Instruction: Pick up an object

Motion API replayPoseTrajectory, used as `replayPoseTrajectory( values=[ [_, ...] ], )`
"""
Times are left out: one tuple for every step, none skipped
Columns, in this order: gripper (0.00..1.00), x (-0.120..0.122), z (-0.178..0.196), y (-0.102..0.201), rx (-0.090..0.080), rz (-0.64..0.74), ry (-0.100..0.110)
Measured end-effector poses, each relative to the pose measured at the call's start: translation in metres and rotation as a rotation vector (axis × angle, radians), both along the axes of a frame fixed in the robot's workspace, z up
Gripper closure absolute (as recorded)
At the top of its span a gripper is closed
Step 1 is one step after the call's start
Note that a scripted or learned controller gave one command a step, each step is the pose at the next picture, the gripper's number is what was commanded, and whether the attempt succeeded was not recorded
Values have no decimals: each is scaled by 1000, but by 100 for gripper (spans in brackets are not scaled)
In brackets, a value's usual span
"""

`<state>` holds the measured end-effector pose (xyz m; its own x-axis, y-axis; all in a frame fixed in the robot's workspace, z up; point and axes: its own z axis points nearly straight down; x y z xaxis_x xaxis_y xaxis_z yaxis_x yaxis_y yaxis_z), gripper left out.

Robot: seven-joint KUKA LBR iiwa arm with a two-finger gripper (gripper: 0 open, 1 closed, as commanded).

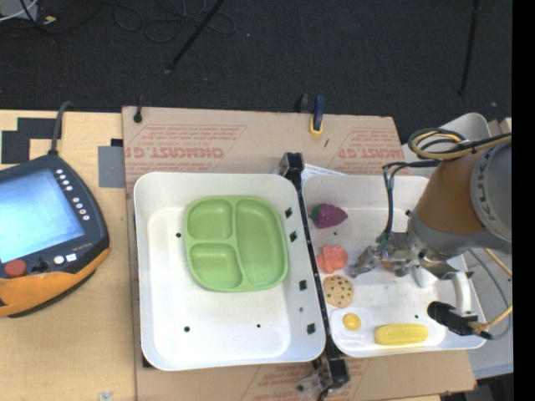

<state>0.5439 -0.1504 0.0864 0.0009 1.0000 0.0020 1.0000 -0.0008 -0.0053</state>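
Observation:
In the right bin (401, 199) lie a purple fruit-like toy (329, 215), a salmon-pink piece (332, 258), a round speckled cookie (338, 290), a small yellow-centred egg piece (351, 322) and a long yellow piece (400, 334). My gripper (366, 261) hangs low over the bin's middle, just right of the pink piece and apart from it. Its metal fingers point left and stand open with nothing between them. The orange wrist band (447, 207) rises behind it at the right.
The left bin (159, 307) holds a green divided plate (236, 243). The black divider (305, 249) runs between the bins. A teach pendant (46, 224) lies on the bench at far left. Cables (435, 140) loop above the arm.

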Motion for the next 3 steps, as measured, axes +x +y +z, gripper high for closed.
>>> replayPoseTrajectory(
  values=[
    [100, 0, 11, -3, 0, -7, 0],
    [100, -11, 63, -3, -1, -8, -4],
    [100, -13, 120, 4, -2, 1, -4]
  ],
)
